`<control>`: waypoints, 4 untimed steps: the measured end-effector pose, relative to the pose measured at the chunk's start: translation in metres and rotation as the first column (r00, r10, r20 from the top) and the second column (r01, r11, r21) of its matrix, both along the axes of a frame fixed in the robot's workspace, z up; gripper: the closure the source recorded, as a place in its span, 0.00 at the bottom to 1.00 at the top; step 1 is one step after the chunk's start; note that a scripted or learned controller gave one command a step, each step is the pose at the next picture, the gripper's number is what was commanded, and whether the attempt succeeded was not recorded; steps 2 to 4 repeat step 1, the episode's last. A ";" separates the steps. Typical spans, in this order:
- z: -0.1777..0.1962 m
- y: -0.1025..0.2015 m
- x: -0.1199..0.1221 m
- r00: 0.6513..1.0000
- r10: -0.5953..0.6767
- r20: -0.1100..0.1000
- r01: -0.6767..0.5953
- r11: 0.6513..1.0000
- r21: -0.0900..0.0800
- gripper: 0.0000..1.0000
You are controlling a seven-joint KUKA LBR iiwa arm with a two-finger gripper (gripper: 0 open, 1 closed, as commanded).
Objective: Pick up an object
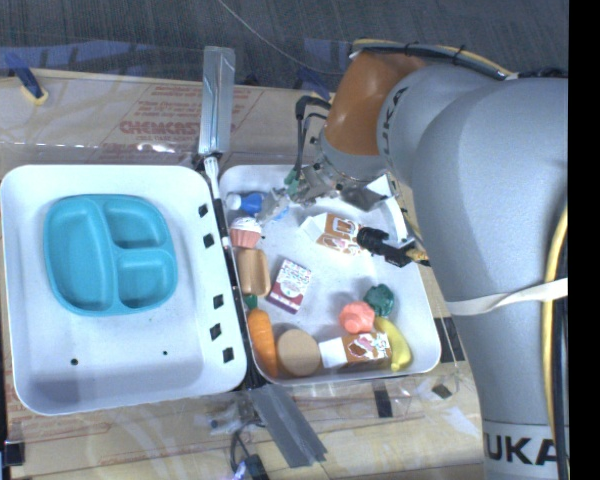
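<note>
The arm (450, 168) reached in from the right, orange band above the wrist, and the gripper (302, 184) hung low over the far end of the right bin (420, 298). Whether its fingers were spread or pressed together, I could not tell (the wrist hid them). Just beside the gripper lay a blue-capped item (248, 204) and a cupcake (246, 233), with a small carton (339, 233) near. Further along the bin sat a red-and-white box (291, 284), a carrot (261, 338), a round bun (298, 352), a pink piece (357, 318) and a banana (396, 342). The left bin (40, 368) held a turquoise divided tray (108, 252).
</note>
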State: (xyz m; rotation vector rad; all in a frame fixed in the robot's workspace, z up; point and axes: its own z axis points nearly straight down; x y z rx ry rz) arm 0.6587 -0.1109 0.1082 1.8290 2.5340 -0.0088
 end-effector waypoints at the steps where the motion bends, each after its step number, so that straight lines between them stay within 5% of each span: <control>1: 0.087 0.028 -0.001 0.947 0.322 -0.005 -0.322 0.947 0.011 0.00; 4: 0.087 0.028 -0.001 0.947 0.322 -0.005 -0.322 0.947 0.011 0.00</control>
